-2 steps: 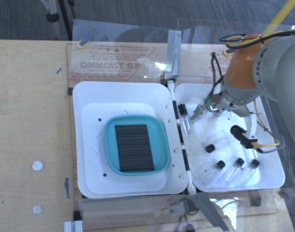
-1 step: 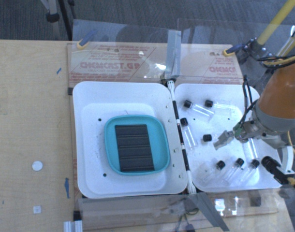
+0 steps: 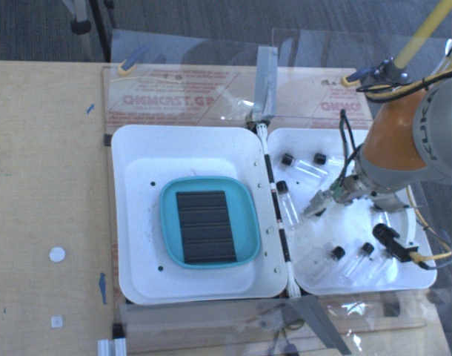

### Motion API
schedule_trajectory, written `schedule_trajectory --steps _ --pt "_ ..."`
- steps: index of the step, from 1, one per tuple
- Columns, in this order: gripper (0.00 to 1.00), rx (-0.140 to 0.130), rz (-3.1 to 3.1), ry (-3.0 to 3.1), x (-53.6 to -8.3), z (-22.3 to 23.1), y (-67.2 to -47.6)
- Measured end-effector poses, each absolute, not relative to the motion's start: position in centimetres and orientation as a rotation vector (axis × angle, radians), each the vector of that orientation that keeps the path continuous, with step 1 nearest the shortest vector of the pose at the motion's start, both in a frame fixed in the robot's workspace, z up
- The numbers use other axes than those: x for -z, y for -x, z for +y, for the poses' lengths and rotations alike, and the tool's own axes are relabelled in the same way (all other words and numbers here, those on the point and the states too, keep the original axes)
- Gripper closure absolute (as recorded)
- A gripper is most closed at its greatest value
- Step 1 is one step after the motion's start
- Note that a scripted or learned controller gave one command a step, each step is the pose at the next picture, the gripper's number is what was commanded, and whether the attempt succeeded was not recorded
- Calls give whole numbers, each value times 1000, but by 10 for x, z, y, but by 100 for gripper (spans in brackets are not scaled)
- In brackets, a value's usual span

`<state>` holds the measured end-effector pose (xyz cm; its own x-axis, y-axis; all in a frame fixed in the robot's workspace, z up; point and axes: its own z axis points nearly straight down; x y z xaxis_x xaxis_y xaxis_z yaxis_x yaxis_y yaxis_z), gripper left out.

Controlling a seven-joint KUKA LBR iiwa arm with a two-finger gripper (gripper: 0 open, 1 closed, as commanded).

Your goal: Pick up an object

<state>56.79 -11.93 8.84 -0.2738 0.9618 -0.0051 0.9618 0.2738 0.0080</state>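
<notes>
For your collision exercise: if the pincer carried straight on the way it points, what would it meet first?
The pincer points left and downward; probably the clear vial near the right bin's left wall. Depth is unclear.

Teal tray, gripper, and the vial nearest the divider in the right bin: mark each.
Teal tray (image 3: 170, 228): camera view, bare left rim.
Gripper (image 3: 315, 206): camera view, between fingertips.
Vial (image 3: 287, 205): camera view, clear body.

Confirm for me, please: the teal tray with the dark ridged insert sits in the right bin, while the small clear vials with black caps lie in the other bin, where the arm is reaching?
Not quite. The camera view shows the teal tray with its dark ridged insert in the left bin, not the right. The rest holds: the clear vials with black caps lie in the right bin, where the arm is reaching.
</notes>
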Motion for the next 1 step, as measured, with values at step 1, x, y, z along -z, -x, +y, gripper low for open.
schedule_trajectory --steps 1 --pt "100 -7 2499 -1890 -98 -119 -568"
